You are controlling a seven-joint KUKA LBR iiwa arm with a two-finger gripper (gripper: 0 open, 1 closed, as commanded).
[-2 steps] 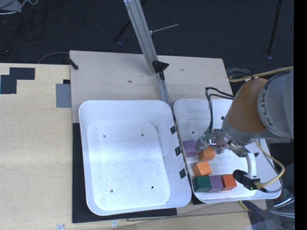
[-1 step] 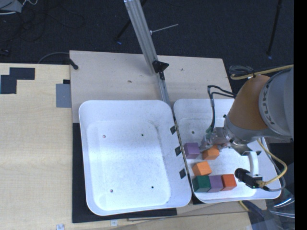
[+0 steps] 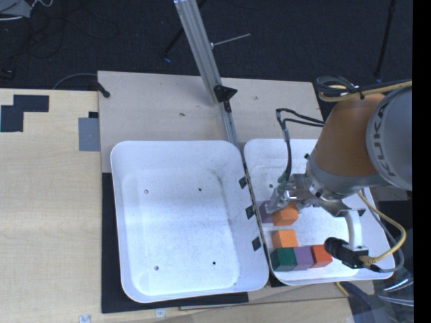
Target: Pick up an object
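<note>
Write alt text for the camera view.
A grey and orange robot arm reaches into the right white bin, its gripper directly above an orange block near orange, green, purple and orange-red blocks. The left white bin sits alongside.

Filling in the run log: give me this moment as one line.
arm: over right bin | claw: at orange block | grasp: unconfirmed | nearby: orange, green, purple blocks | left bin: untouched

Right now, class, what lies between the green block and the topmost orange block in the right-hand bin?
A second orange block lies between the green block and the topmost orange block, as the camera view shows.
</note>
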